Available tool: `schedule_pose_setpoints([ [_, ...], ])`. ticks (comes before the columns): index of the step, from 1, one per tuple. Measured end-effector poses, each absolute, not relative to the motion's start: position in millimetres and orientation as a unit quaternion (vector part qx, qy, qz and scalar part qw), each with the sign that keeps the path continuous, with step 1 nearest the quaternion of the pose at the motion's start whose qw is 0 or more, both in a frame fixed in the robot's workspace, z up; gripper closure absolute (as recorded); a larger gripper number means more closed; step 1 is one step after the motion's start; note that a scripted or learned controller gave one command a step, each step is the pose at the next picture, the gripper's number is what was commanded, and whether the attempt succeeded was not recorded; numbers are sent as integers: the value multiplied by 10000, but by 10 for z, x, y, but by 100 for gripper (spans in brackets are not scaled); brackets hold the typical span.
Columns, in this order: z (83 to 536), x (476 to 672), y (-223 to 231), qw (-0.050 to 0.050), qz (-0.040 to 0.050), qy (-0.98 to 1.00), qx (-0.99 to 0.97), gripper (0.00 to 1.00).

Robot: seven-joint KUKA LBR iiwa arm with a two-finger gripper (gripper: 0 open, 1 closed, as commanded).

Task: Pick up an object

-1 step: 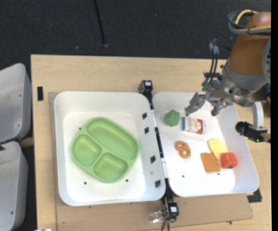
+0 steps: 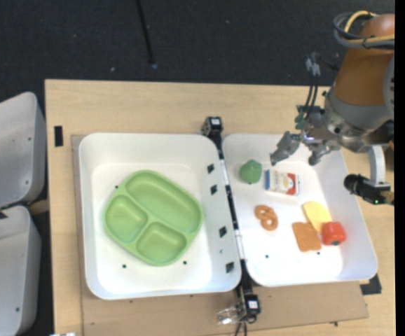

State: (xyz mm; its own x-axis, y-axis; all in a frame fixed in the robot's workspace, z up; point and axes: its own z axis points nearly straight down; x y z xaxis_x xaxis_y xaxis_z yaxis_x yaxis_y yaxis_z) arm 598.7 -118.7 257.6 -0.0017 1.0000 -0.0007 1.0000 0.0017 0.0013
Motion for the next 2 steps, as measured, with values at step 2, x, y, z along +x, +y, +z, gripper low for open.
schedule_pose_setpoints([
  [2, 1727, 6008, -1254, -7, -18, 7063, 7079, 0],
])
